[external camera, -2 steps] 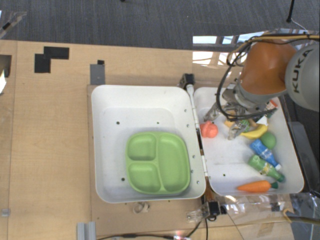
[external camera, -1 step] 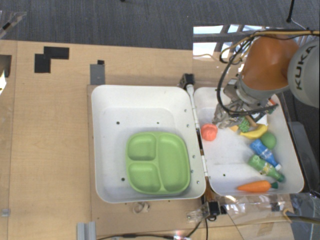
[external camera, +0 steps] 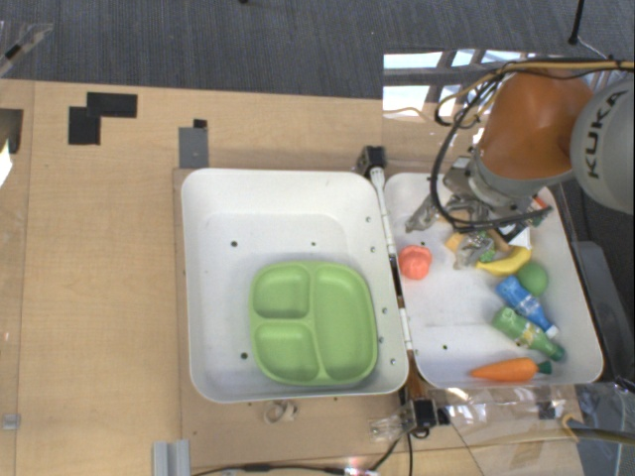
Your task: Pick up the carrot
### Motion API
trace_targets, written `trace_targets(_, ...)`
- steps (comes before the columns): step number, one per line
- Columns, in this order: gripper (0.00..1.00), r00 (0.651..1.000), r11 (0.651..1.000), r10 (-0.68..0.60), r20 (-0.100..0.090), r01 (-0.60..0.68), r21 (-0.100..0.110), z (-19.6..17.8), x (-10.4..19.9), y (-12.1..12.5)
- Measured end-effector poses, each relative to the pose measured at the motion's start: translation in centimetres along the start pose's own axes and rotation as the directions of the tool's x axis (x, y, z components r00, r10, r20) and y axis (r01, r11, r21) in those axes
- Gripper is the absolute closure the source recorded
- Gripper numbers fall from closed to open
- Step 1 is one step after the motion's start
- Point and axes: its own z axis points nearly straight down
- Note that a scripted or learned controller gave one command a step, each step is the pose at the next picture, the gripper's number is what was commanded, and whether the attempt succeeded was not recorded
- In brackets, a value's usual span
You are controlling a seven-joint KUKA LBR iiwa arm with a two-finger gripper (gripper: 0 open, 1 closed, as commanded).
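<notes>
Carrot [external camera: 506,370] lies at right bin's [external camera: 437,315] near edge, below gripper [external camera: 474,238]

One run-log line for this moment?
carrot: right bin, near edge, untouched | hand: far end, above banana | grasp: none

The scene is viewed by a single fixed camera, mounted above the bench [external camera: 89,296] and directed downward at a slant. Both white bins are taken in from a moderate height: the left bin [external camera: 213,216] near the middle of the frame, the right bin [external camera: 571,266] toward the right. A strip of dark floor [external camera: 198,18] is included along the top. The arm [external camera: 541,127] is seen entering from the right.
</notes>
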Motion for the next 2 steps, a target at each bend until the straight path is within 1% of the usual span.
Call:
trace_targets(1, 0.0, 0.982, 0.981, -0.191, -0.006, 0.191, -0.013, 1.4, 2.4, -3.2)
trace_targets(2, 0.0, 0.995, 0.995, -0.103, -0.006, 0.102, -0.012, 1.4, 0.5, -0.2)
